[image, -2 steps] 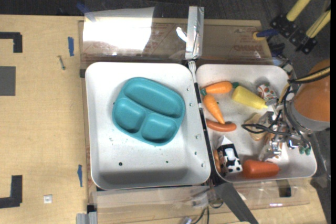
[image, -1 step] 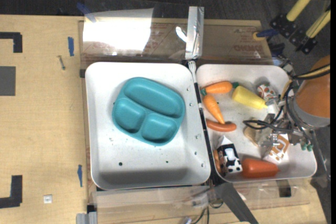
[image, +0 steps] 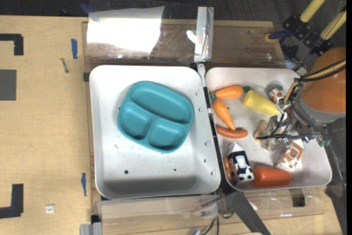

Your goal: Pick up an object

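The right white bin (image: pixel 318 169) holds several toy foods. Two orange carrots (image: pixel 230 92) (image: pixel 222 111) lie at its left, with a reddish sausage (image: pixel 231 131) below them. A yellow piece (image: pixel 260 102) rests near the middle. A black-and-white cow toy (image: pixel 241 166) and a red-orange piece (image: pixel 270 175) sit along the front wall. My gripper (image: pixel 273 132) is low in this bin, just below the yellow piece and right of the sausage. An orange-and-white packet (image: pixel 291 156) lies right beside it. Nothing is clearly seen held.
The left white bin (image: pixel 104 135) carries a teal divided plate (image: pixel 155 115). A small round item (image: pixel 275 92) lies at the right bin's back. The arm's orange band (image: pixel 327 91) hangs over that bin's right side. Clear plastic sheeting (image: pixel 143 36) stands behind the bins.
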Motion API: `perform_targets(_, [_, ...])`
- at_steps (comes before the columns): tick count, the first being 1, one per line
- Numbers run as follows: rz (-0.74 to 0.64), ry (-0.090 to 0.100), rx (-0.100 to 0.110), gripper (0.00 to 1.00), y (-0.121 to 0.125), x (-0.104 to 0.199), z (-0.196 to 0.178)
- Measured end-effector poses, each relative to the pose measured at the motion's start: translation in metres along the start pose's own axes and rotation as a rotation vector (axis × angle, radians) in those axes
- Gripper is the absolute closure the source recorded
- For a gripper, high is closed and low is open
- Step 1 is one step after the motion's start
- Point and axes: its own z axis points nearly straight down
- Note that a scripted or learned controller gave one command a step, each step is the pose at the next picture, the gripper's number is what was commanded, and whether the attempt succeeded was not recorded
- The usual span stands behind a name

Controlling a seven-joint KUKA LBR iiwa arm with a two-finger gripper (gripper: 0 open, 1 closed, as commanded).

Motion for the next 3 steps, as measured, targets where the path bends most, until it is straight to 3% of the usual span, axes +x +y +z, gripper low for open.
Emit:
perform_targets(1, [-0.17,-0.001,-0.005,1.0,-0.025,-0.098,-0.136])
perform_targets(2, [-0.209,0.003,-0.011,1.0,0.035,-0.15,-0.152])
perform_targets(3, [-0.157,0.006,-0.012,1.0,0.094,-0.169,-0.155])
